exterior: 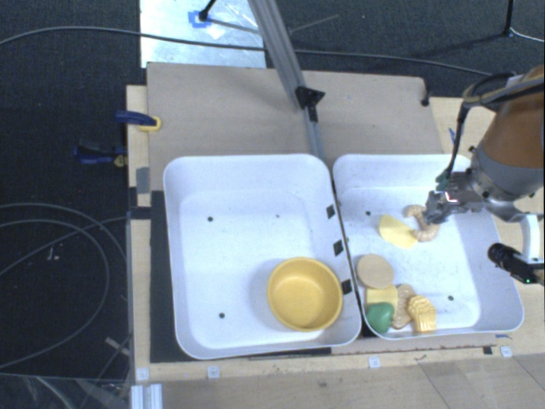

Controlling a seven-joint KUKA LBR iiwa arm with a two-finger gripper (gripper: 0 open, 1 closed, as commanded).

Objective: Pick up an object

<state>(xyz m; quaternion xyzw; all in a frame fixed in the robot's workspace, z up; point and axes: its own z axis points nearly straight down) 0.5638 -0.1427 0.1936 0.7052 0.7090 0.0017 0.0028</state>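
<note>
Cannot tell whether open or closed: gripper low over the right bin, right of frame centre, tip touching or just above a small tan curled piece. Probably light, hard and knobbly, so best pinched across its narrow curve. Just left, a pale yellow wedge, smooth-looking, perhaps slippery. Lower centre, a cluster of small food-like toys. In the left bin, a yellow bowl.
</note>
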